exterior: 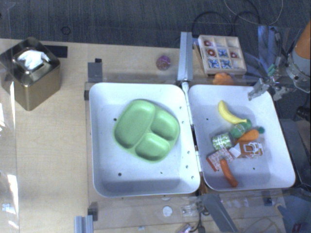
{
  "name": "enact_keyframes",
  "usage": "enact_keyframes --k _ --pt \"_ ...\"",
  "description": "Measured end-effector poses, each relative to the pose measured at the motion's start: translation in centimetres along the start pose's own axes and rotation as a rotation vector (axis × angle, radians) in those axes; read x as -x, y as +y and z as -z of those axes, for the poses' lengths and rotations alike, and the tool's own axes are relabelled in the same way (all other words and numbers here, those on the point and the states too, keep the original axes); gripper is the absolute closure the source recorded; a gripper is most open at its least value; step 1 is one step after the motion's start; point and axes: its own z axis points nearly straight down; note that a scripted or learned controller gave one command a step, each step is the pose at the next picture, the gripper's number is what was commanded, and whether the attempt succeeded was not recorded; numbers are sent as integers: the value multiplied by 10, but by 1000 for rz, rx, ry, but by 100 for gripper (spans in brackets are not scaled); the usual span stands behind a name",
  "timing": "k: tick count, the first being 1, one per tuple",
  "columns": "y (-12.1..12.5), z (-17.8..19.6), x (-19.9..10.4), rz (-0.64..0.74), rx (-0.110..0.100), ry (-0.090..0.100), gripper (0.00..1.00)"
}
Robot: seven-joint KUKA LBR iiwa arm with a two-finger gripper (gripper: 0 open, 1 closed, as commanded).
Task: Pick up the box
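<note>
- Over in the right bin (279, 130), the box (251, 149) lies flat among a cluster of toy groceries; it is orange and white, its long axis roughly left to right with a slight tilt.
- Print shows on its face, too small to read.
- Touching it: a carton (248, 135) above, a green bottle (240, 129) beyond that, a small can (222, 141) to its left, a carrot (228, 173) below.
- A banana (228, 113) lies apart, higher in the bin.
- At the bin's upper right corner, the gripper (262, 87) hovers at the rim holding nothing; whether it is spread or closed I cannot tell.
- The left bin (104, 130) holds a green divided plate (146, 129).
</note>
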Motion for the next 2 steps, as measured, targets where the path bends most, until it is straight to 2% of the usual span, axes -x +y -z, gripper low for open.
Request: enact_keyframes --k 1,2 --pt "-30 -54 -46 38 -1 1 0" --pt "-82 -97 -102 121 36 -11 0"
